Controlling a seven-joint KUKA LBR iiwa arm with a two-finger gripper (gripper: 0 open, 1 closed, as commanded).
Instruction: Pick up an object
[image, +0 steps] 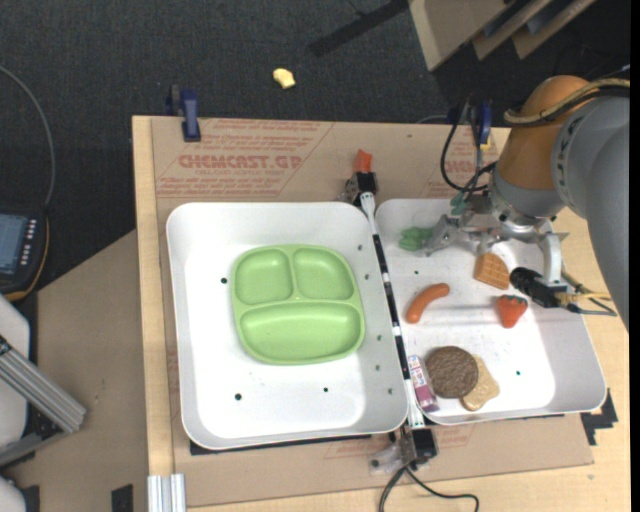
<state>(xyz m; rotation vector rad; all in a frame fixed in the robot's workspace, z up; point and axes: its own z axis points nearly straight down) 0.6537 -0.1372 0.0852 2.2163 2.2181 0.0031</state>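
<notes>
Gripper (470, 232) sits low at the right bin's (570, 385) 12 o'clock edge, and I cannot tell its state from here. Just at its 9 o'clock lies a green lump (414, 238), near the divider rim. A tan cracker (491, 270) lies right below it. I see open floor mid-bin around the sausage (427, 300), orange-red and curved. A strawberry (511, 310) lies at 3 o'clock, a brown cookie (453, 370) at 6. A green plate (296, 304) fills the left bin (200, 370).
</notes>
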